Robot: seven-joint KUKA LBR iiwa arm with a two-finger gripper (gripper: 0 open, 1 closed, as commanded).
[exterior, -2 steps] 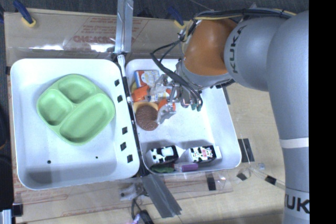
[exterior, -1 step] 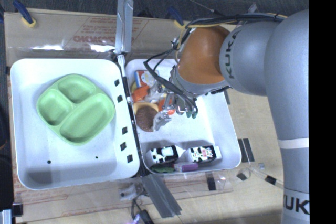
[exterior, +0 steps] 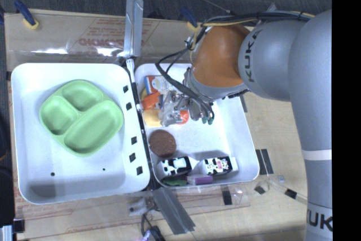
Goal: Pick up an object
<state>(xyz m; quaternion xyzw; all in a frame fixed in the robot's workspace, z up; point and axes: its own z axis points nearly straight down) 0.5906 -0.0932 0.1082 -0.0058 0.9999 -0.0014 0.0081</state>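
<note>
My gripper (exterior: 171, 106) reaches down into the upper left part of the right bin (exterior: 240, 138), under the arm's orange band. It sits over a cluster of small items: an orange piece (exterior: 150, 101), a yellow piece (exterior: 151, 117) and a red-orange piece (exterior: 181, 116) right at its tip. The gripper's metal body covers part of this cluster. A brown round disc (exterior: 163, 143) lies just below it. Along the bin's front edge lie two black-and-white patterned items (exterior: 175, 165) (exterior: 218, 165) and a purple stick (exterior: 198, 180).
The left bin (exterior: 28, 178) holds a green divided plate (exterior: 82, 115). A grey divider (exterior: 134, 31) stands between the bins at the back. Black cables (exterior: 169, 59) loop off the wrist over the right bin. The arm's body covers the bench's right side.
</note>
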